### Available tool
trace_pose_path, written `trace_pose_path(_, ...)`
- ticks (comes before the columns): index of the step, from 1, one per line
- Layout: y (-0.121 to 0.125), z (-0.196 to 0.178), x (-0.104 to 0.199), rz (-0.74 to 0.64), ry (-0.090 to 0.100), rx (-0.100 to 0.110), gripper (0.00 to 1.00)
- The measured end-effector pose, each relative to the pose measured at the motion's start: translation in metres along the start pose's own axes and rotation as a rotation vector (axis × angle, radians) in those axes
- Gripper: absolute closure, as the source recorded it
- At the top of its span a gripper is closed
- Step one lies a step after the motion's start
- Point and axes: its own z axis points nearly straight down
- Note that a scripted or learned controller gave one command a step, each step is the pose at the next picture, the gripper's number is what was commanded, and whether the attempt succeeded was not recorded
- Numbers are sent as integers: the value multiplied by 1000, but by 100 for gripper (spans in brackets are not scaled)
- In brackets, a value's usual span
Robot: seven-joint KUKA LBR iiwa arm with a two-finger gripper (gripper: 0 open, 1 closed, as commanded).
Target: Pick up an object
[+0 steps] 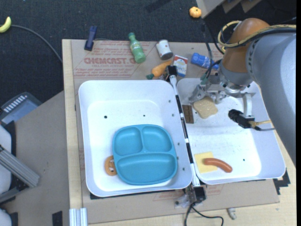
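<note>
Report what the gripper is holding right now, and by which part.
Cannot be told. The gripper is down in the right bin, right over the tan bread slice, but the view does not show the slice between its fingers.

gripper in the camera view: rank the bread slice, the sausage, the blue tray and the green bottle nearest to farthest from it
From the gripper:
1. Bread slice, just below it in the right bin.
2. Sausage, at the right bin's near edge.
3. Blue tray, in the left bin.
4. Green bottle, on the board behind the left bin.
Tray and bottle are close to call.
</note>
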Motion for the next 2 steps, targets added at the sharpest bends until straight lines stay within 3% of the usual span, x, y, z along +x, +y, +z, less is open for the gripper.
trace_pose_path(1, 8, 0, -9, 1, -1, -1, 0)
trace_pose_path(2, 9, -11, -9, 0, -3, -4, 100)
